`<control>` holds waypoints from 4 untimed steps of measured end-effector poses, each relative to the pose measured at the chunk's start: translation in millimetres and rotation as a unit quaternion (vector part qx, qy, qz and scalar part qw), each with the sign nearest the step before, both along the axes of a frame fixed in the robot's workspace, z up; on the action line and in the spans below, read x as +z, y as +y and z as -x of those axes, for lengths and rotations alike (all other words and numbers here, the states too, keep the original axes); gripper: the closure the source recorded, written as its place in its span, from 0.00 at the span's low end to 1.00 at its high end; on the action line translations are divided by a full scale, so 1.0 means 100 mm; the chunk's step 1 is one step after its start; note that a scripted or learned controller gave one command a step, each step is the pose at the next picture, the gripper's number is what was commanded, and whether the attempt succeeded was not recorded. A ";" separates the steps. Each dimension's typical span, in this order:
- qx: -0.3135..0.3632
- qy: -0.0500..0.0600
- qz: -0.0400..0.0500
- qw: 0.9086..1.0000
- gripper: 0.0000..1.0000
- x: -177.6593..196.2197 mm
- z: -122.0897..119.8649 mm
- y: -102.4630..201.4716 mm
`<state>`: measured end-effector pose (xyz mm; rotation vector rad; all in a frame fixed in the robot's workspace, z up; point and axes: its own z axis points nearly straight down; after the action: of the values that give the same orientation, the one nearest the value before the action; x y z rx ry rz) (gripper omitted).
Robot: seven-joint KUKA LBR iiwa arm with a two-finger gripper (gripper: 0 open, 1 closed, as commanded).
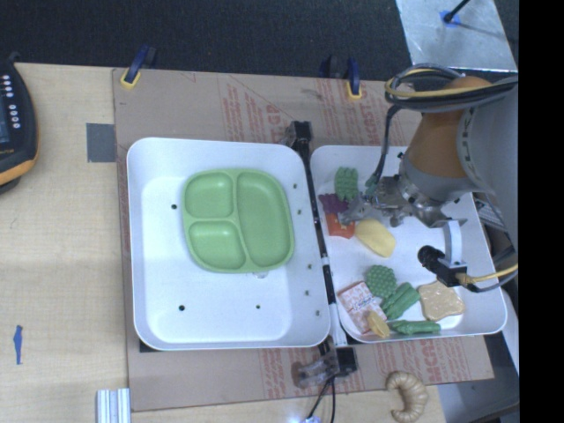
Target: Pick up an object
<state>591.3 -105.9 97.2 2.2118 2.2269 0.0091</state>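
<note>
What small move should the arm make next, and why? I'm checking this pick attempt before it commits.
Probably a short straight descent. The gripper hangs low in the right white bin, by the yellow lemon-shaped toy and the purple grape-like toy, and no object shows between its fingers, so the pick looks not yet made.

wooden bench (62, 263), cardboard sheet (220, 104), dark floor (220, 16)

A pale green, three-part plastic plate (238, 219) lies in the plain white left bin (154, 311). The white right bin (486, 324) holds a yellow lemon-shaped toy (376, 237), dark green bumpy toys (382, 280), a tan bread slice (441, 300) and a red-and-white printed packet (357, 300). The surface (62, 263) is light tan wood.
</note>
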 end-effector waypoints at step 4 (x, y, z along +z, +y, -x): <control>0.000 0.006 0.001 1.000 0.00 0.14 0.47 -0.37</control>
<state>544.2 -142.6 110.8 2.2167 2.2319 -0.0047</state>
